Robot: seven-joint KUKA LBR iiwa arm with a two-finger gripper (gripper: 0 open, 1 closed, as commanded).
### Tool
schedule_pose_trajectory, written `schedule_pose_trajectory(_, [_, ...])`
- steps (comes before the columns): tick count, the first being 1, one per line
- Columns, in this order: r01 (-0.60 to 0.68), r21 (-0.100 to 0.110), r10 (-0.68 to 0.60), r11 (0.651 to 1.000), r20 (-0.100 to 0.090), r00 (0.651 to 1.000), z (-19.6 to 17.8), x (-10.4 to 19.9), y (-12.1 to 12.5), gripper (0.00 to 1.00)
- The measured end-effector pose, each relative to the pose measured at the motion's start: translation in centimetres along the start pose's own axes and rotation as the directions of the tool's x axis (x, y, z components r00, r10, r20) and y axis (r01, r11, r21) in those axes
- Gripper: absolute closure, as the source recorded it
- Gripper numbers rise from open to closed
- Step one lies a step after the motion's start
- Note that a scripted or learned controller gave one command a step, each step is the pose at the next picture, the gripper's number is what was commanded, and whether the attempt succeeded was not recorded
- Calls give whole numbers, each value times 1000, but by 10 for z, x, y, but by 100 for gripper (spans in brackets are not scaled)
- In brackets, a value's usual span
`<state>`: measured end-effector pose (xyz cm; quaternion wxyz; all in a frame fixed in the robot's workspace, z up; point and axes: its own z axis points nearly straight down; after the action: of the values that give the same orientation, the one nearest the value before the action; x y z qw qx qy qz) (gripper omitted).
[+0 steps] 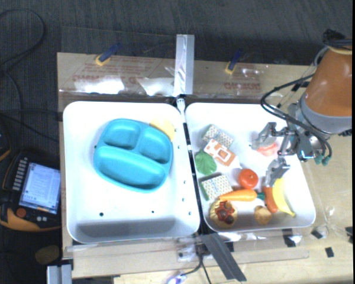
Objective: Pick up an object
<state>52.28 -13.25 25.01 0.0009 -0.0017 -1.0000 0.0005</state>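
Objects crowd the near end of your right bin (pixel 305 176): a brown pastry (pixel 224 212), a small potato (pixel 262 215), a carrot (pixel 243 195) and a banana (pixel 282 197). Just behind them you see a tomato (pixel 248 177), a green leaf (pixel 205 162) and some small packets (pixel 218 147). Your hand (pixel 276 151) hangs over the bin's right side with fingers spread wide, a pink item (pixel 268 148) lying between them. Over in the left bin (pixel 77 176), a blue divided tray (pixel 134 153) rests upside down beside a yellow piece (pixel 163 126).

Single fixed camera, high above the brown counter (pixel 77 76), looking down at a slant; both shallow white plastic bins (pixel 71 176) in frame, mid-distance.
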Motion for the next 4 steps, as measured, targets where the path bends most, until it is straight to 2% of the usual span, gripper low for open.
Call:
schedule_pose_trajectory(1, [0, 2, 0, 1000, -1, 1000, -7, -2, 0, 100])
schedule_pose_trajectory(2, [-10, 2, 10, 1000, 4, 1000, 156, -88, -10, 100])
schedule_pose_trajectory(3, [25, 6, -25, 1000, 17, 1000, 159, -64, -94, 100])
schedule_pose_trajectory(4, [248, -1, -248, 969, 2, 969, 56, -11, -91, 100])
